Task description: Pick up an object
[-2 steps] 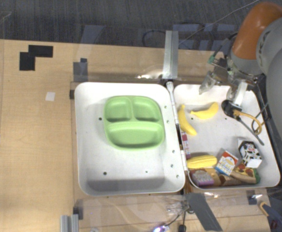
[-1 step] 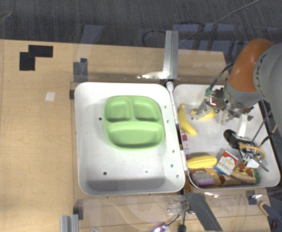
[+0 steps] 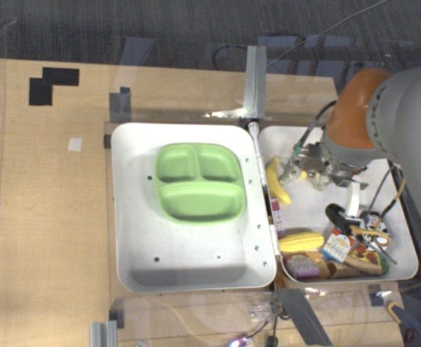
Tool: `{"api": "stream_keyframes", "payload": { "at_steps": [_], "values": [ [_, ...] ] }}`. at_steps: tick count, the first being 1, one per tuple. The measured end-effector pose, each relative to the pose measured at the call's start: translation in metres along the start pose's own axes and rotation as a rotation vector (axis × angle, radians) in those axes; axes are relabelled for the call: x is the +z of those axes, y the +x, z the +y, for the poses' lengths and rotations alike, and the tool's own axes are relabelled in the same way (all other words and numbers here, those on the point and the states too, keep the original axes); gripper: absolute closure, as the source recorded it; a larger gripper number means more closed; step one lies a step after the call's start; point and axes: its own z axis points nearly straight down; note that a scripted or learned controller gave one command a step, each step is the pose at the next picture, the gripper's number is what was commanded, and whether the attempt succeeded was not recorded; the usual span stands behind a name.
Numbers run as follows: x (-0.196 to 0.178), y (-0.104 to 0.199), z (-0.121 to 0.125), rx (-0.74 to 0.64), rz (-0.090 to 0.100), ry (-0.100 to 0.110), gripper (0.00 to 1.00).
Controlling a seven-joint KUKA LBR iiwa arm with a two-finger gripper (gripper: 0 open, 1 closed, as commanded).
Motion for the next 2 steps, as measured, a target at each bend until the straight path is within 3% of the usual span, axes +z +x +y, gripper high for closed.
{"api": "stream_keyframes", "payload": {
  "at_steps": [1,2],
  "values": [
    [-0.0677,-0.059,-0.0207,0.048,0.0,0.013,0.0],
    [-0.0766,-0.0577,-0.0194,0.046,0.001,0.013,1.0]
  ]
}}
